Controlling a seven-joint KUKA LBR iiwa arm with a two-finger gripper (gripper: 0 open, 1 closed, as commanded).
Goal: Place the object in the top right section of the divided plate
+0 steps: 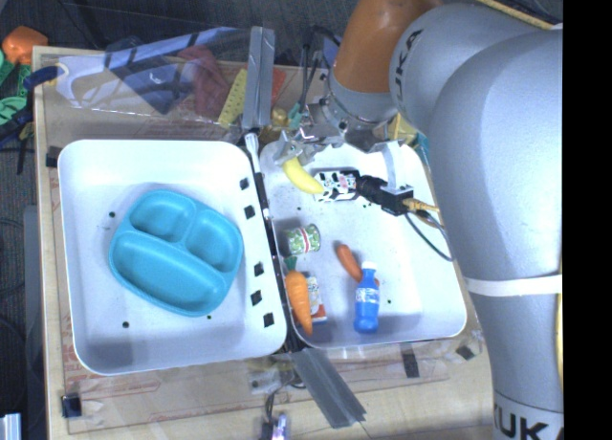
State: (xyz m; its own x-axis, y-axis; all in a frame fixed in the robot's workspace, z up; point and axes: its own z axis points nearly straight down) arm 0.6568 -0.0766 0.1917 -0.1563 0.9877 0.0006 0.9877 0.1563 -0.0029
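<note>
The blue divided plate [177,250] lies in the left bin [86,175], with nothing in its sections. My gripper [300,144] hangs over the far left corner of the right bin [435,309], under the orange band of the wrist. A yellow banana [304,178] lies just below and in front of the gripper, close to it. I cannot make out whether they touch. The wrist hides much of the gripper.
The right bin also holds a black-and-white spotted item [337,184], a green-labelled can [303,239], a small orange carrot [348,261], a blue bottle [366,300] and a larger carrot [299,299]. A ridge with black clips [258,237] separates the bins. Clutter lies behind the bins.
</note>
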